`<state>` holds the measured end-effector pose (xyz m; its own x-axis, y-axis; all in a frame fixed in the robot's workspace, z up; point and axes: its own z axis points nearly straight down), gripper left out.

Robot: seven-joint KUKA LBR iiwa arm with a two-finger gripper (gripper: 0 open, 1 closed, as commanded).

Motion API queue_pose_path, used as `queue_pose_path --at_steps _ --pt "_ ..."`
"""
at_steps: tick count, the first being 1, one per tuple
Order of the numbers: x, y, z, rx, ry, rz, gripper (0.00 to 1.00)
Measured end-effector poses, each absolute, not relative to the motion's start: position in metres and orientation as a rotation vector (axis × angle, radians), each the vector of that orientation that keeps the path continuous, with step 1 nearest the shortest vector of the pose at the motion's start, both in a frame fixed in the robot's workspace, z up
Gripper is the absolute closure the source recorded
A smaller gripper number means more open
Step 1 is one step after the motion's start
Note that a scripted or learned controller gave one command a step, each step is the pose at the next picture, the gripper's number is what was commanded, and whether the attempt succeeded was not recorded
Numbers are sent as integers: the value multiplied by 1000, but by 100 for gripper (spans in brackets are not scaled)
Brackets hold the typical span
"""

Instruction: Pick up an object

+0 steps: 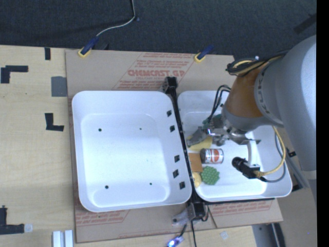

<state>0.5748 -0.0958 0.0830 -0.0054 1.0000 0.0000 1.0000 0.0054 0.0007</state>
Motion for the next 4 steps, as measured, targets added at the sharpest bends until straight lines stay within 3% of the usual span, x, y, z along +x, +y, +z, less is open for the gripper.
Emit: queue_pose_path --at_steps 1,2,3,4 --pt "574 -97 95 2218 2225 3 100" --pt "569 -55 190 2213 2225 8 100" --pt "558 -13 353 2206 2221 21 100" --pt "602 -9 432 2211 2220 11 100"
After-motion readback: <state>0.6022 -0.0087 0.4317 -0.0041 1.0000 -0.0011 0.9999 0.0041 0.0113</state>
